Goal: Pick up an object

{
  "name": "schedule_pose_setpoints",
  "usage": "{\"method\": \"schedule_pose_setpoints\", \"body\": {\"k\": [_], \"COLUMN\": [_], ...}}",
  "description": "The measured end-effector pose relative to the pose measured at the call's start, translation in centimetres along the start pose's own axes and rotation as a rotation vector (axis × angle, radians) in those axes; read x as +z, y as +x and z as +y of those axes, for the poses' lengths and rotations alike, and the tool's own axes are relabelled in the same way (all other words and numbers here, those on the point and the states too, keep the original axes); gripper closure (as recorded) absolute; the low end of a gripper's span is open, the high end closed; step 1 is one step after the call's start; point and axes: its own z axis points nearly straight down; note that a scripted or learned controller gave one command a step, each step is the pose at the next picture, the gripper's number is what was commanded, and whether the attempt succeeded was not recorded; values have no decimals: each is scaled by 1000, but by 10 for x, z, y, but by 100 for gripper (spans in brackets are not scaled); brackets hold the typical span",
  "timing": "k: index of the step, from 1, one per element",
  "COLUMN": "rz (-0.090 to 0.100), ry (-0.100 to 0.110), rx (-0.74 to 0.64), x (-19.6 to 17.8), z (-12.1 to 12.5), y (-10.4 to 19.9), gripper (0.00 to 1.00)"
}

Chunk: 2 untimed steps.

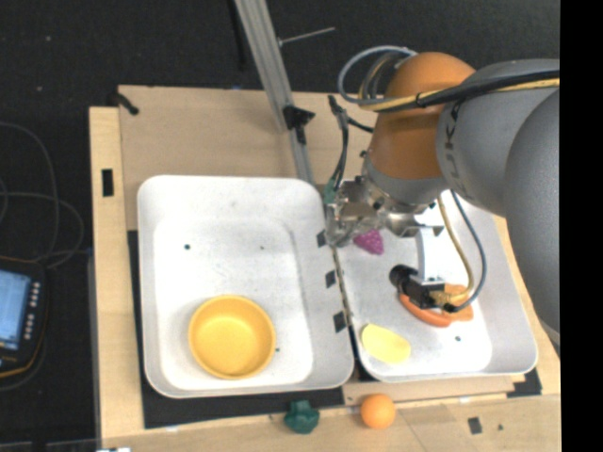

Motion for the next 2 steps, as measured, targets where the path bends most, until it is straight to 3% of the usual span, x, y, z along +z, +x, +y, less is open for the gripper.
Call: {"method": "schedule_pose_setpoints", "body": {"k": [1,2], "rz": [1,-1], "ry": [-1,0], "rx": [-2,5], "x": [-18,-17], "z": [-21,-20], "y": [56,52], "gripper": [100,0]}}
